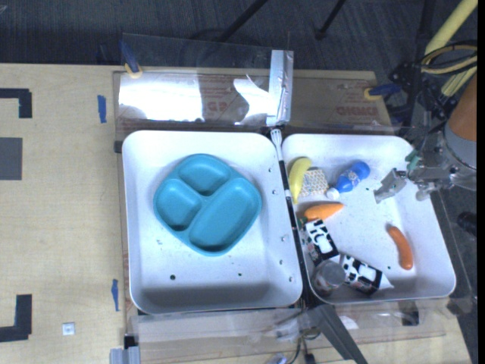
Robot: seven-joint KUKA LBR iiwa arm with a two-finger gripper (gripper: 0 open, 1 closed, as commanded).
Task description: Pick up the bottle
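The bench (61, 203) is light wood w/ black tape marks at the left. On it sit two shallow white bins side by side: the left bin (144, 279) and the right bin (436, 271).

The left bin holds a blue divided plate (206, 203), three compartments, approx. centred.

The arm (464, 116) comes in from the right edge, orange band just visible, w/ yellow and black cables above it. Its gripper (400, 185) hangs over the right bin's upper right part, nothing seen between its fingers; whether they're spread or pressed together can't be told from this angle.

In the right bin, along its left side & front: a black-and-white patterned bottle (356, 273) lying on its side near the front wall, clear cap end pointing left. A second black-and-white item (320, 240) sits just above it. Further up: a yellow banana (298, 174) against the left wall, a carrot (322, 211) below it, a small blue-and-white toy (352, 176) near the middle-top. An orange sausage (401, 246) lies apart on the right, below the gripper.
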